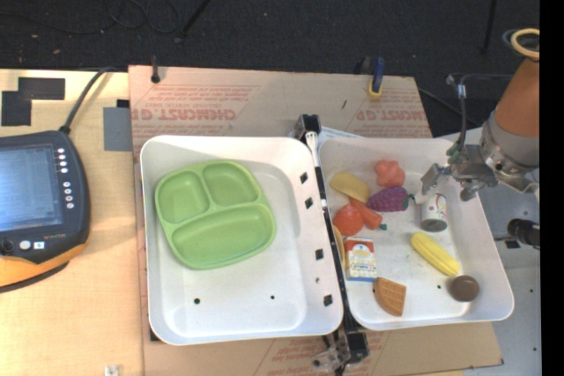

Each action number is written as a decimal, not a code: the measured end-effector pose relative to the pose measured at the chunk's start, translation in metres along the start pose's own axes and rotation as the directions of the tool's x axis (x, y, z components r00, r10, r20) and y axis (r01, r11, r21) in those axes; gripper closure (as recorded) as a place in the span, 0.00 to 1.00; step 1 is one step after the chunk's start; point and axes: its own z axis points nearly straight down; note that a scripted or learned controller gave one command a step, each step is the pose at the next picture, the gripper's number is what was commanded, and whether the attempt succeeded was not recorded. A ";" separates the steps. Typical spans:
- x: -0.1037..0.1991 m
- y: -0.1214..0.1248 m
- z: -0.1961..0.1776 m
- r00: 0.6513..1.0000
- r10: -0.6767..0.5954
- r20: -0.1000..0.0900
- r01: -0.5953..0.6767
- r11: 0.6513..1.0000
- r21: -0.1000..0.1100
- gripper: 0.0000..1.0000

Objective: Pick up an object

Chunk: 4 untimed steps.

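The arm (515, 114) reaches in from the right and hangs over the far right part of the right bin (493, 291), with its gripper (438, 182) low above a small grey-and-white can (434, 210). The fingers look spread a little, one prong to the left of the can's top, and nothing sits between them (so nothing is held yet). That placement suggests the can is the likely target: it stands just beneath the fingertips, apart from its neighbours, which leaves room for a clean descent.

The other objects lie scattered through the same bin: a purple grape bunch (388, 199) to the can's left, a pink piece (389, 171) farther back, a yellow piece (350, 186), a red piece (351, 218), a corn cob (434, 253) nearer, a brown ball (463, 287), a small carton (360, 259) and an orange wedge (390, 295). The left bin (167, 295) holds a green divided plate (215, 213)
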 end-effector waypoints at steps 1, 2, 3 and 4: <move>0.053 0.056 0.086 1.000 -0.001 0.003 0.001 1.000 -0.010 0.00; 0.048 0.044 0.099 1.000 0.001 0.003 -0.001 1.000 -0.003 0.00; 0.048 0.045 0.089 1.000 0.000 0.002 0.001 1.000 -0.003 1.00; 0.048 0.045 0.089 1.000 -0.001 0.002 0.001 1.000 -0.002 0.00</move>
